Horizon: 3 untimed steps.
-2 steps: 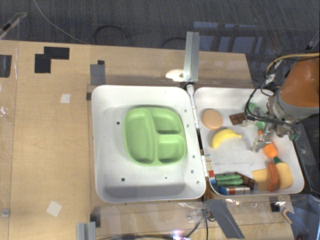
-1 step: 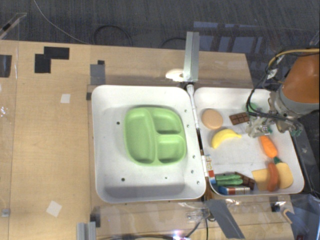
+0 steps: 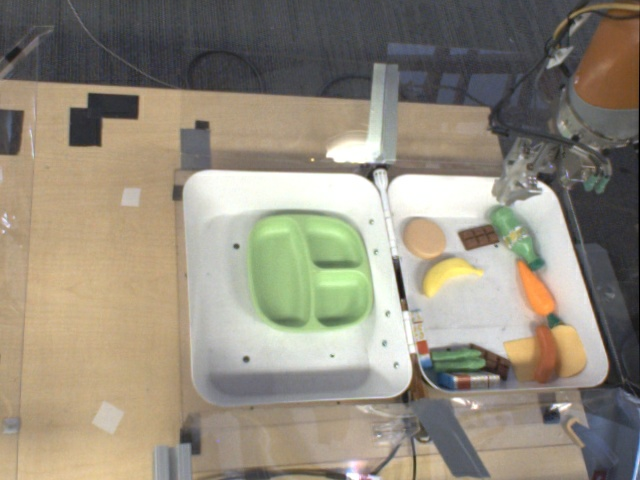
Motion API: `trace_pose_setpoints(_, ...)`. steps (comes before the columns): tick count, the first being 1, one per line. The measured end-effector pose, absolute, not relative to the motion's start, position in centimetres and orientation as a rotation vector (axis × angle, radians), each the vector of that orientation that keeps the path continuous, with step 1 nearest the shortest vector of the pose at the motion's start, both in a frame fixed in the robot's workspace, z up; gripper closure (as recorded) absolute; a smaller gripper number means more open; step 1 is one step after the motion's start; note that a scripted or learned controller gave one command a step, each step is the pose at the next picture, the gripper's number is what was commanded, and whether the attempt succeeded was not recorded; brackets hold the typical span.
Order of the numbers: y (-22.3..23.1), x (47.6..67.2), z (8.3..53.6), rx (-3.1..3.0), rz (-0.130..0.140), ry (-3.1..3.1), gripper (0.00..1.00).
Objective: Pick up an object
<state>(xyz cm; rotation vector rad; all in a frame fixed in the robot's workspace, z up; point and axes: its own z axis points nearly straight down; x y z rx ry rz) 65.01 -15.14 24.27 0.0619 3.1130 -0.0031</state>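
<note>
The right bin point(image 3: 590, 298) holds several toy foods. A green bottle point(image 3: 516, 234) lies near its far right side, with a brown chocolate bar point(image 3: 478, 236) and a round tan bun point(image 3: 424, 236) to its left. A yellow banana point(image 3: 450, 275) sits mid-bin and an orange carrot point(image 3: 537, 288) lies by the right wall. At the front are a sausage point(image 3: 545, 354) on a yellow block point(image 3: 568, 349) and a pack of markers point(image 3: 465, 360). My gripper point(image 3: 517, 180) hangs over the bin's far right corner, just beyond the bottle, with nothing seen in it.
The left bin point(image 3: 205, 268) holds a green divided plate point(image 3: 305, 271). A metal post point(image 3: 384, 108) stands behind the seam between the bins. Cables hang around the arm's wrist point(image 3: 600, 78) at the upper right.
</note>
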Motion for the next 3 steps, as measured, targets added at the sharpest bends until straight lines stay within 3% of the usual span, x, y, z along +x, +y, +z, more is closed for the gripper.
trace_pose_setpoints(1, -15.7, 66.0, 31.7, 0.262, -0.002, 3.111, 1.00)
trace_pose_setpoints(2, -20.6, 62.0, 28.7, -0.153, -0.006, 3.128, 1.00)
trace_pose_setpoints(3, -20.3, 62.4, 30.2, -0.161, -0.009, 3.114, 1.00)
